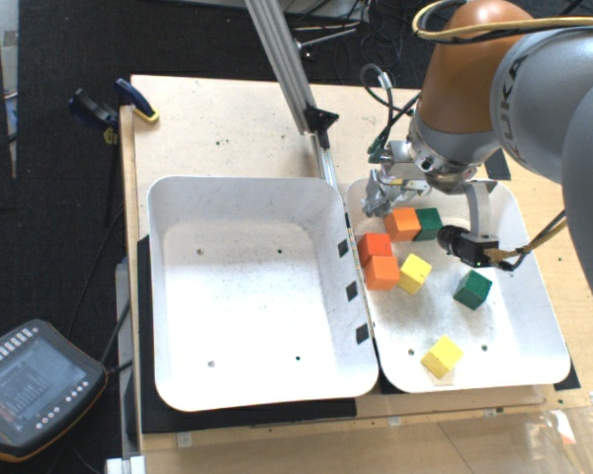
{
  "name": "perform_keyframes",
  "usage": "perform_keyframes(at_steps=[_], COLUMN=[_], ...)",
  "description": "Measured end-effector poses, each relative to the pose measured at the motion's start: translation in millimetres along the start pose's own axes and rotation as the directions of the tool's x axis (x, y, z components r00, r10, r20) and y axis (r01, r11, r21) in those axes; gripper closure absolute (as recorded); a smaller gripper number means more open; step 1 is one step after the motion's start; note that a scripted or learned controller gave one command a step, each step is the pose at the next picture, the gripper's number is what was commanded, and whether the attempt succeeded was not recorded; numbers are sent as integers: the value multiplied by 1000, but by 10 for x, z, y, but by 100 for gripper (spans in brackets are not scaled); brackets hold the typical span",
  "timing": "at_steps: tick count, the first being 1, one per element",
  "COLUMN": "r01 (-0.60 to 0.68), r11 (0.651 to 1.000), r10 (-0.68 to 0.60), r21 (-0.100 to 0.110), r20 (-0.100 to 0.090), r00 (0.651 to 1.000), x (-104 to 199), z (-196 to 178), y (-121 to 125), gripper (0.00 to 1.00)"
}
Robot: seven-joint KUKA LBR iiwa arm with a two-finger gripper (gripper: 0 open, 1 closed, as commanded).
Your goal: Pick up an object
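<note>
- While the grey arm (514, 77) reaches in from the right, its gripper (381, 197) hangs over the far left corner of the right bin (534, 349).
- Grip state: cannot tell from this slant; nothing is seen held.
- Orange block (403, 222) lies just right of the gripper, touching a dark green block (428, 223) on its right.
- Just near of the gripper, two more orange blocks sit stacked front to back: one (378, 245) farther, one (381, 271) nearer, close to the bin's left wall.
- Yellow block (414, 273) sits right beside the nearer orange one.
- Green cube (472, 289) sits further right, tilted, apart from the rest.
- Second yellow block (441, 355) lies alone toward the near edge.
- Left bin (178, 205) sits alongside, touching the right one.
</note>
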State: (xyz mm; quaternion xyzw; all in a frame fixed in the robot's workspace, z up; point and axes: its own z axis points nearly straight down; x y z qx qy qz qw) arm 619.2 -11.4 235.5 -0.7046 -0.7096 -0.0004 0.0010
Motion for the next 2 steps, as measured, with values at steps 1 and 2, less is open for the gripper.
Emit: perform_keyframes(at_steps=[1, 2], r01=[0, 1], r11=[1000, 1000], r10=[0, -1], r21=[3, 0], r20=[0, 0], r00=[1000, 1000], x=[465, 930], z=[104, -40], y=[-268, -489], gripper=[100, 100])
